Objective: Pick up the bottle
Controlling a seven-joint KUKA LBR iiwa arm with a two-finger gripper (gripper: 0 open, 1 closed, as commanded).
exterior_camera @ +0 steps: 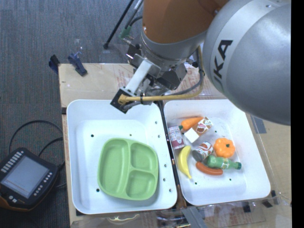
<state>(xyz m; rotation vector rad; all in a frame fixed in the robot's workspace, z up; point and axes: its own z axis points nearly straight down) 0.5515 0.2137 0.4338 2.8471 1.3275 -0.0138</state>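
Though partly overlapped, bottle (223, 163) (green) recognisable

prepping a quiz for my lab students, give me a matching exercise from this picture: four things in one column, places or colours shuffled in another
Things:
1. divided plate
2. bottle
3. banana
4. pumpkin

Descriptions:
A. orange, right bin, just above the bottle
B. light green, alone in the left bin
C. yellow, by the right bin's left wall
D. green, lying on its side in the right bin

Pairs: 1-B, 2-D, 3-C, 4-A

Bench (95, 82) bearing two white bins (85, 122)
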